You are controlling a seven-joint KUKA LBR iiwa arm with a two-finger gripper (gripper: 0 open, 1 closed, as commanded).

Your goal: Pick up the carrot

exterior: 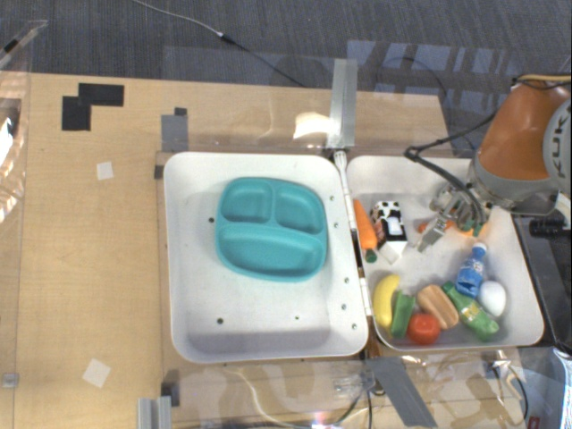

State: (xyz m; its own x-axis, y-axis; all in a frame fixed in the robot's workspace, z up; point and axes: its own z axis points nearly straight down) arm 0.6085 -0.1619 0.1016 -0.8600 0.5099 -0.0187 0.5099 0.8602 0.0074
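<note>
Plate [270, 228] in teal, with three sections, sits in the left bin [192, 329]. Right bin [529, 315] holds the carrot [363, 228], lying along its left wall with the green end toward the camera. Beside it stands a black and white carton [389, 221]. The gripper [435, 233] is further right, well apart from the carrot, its fingers slightly spread and holding nothing. Below lie a banana [385, 298], a tomato [424, 328], a blue bottle [471, 273] and an egg [492, 298].

text: "KU" — partial lettering | on: arm [561, 141] casing — right edge
</note>
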